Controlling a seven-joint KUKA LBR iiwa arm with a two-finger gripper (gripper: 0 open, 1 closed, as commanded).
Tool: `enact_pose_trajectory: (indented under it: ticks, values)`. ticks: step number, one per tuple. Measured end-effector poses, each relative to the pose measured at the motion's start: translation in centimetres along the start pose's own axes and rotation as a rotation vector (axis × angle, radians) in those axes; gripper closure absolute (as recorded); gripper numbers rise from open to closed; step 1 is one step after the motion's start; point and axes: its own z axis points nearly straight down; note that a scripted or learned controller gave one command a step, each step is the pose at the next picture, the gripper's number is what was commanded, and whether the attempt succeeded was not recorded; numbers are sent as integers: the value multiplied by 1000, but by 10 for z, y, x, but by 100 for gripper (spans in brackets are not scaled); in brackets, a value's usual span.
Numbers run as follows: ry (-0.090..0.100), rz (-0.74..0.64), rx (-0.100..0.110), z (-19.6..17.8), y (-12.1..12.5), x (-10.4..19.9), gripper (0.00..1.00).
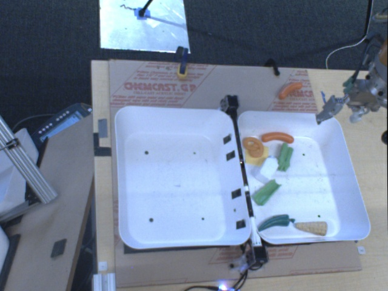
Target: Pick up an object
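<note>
Right now the grey two-finger gripper [341, 109] hangs at the far right corner of the right-hand shallow white bin [351, 180], its two metal fingers [326, 110] spread apart with nothing between them, one over the bin's upper rim and the other out over the bench. Behind it the arm enters from the right edge. By my judgement this is the approach step: no object has been chosen and closed on, and the next move calls for a reach leftward and down into the bin, with the wrist turned so the fingers straddle a piece across its narrow width. The nearest candidate is the orange-red toy sausage [277, 137], lying near the bin's upper left part with its long axis running roughly left to right. Just below it sit a round orange slice on a yellow block [254, 147], a green pod-shaped toy [284, 156] standing nearly up-and-down in the view, a small white block [265, 170], and another green piece [266, 192] slanting up to the right. Lower still lie a dark green pepper-like toy [274, 221] and a tan cone [311, 227], both pointing sideways. A second orange sausage [290, 90] rests outside on the cardboard sheet [157, 83].
</note>
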Motion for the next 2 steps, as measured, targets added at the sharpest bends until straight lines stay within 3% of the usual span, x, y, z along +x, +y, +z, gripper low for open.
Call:
enact_pose_trajectory:
  ticks: [1,2]
  values:
    - [4,-5,6,99,1,62,0]
    - [2,1,6,187,-7,65,0]
